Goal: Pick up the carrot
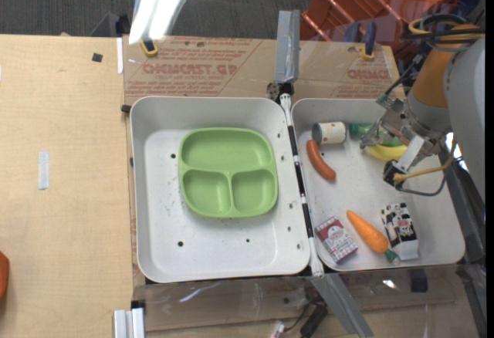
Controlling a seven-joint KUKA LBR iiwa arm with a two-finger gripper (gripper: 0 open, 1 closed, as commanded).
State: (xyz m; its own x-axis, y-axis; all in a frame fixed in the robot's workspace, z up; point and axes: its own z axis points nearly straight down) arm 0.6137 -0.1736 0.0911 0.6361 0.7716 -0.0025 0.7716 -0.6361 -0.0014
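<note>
The carrot (367, 230) is orange with a green stub end. It lies slantwise near the front of the right bin (351, 188), between a red-and-white carton (337, 240) and a black-and-white carton (400, 225). My gripper (383, 136) hangs at the far right of that bin, over a yellow banana (385, 150). It is well behind the carrot and apart from it. Nothing of the carrot is near the gripper.
A red sausage (320, 160), a small can (330, 133) and a green item (359, 129) lie at the back of the right bin. The left bin (154, 236) holds a green divided plate (228, 172). A raised rim (297, 174) separates the bins.
</note>
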